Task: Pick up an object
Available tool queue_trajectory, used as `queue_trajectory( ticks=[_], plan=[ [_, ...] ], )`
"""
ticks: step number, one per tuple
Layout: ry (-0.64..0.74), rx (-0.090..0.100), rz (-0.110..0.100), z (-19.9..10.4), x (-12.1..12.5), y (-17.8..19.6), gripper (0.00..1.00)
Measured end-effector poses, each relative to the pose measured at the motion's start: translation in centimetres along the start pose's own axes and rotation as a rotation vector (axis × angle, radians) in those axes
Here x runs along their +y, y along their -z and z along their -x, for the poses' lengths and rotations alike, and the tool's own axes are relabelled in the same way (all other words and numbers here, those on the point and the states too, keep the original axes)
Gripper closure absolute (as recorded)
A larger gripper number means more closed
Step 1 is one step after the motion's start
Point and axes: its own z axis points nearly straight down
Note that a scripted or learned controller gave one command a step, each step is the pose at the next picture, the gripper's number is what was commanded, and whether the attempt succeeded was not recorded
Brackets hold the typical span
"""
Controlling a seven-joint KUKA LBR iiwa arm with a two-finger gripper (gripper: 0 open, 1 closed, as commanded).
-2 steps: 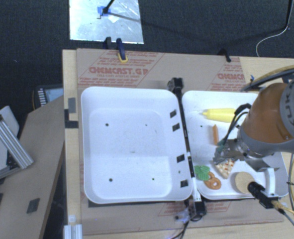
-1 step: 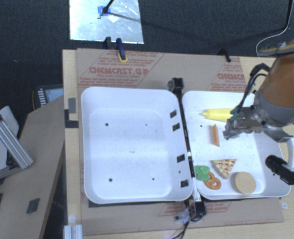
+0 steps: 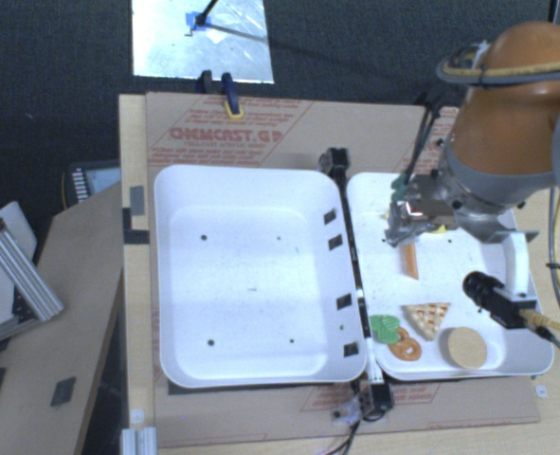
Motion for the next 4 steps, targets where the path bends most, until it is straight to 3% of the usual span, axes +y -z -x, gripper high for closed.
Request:
queue_trajectory(
  ticks=[1, 2, 3, 4],
  plan=[
    [-0.001, 0.000, -0.001, -5.7, 2.0, 2.5, 1.00],
    [-0.004, 0.001, 0.001, -4.3, -1.5, 9.1, 1.00],
    [-0.003, 0.002, 0.007, -5.6, -1.3, 19.3, 1.00],
    [-0.011, -0.001, -0.002, -1.6, -1.4, 20.7, 1.00]
  ],
)
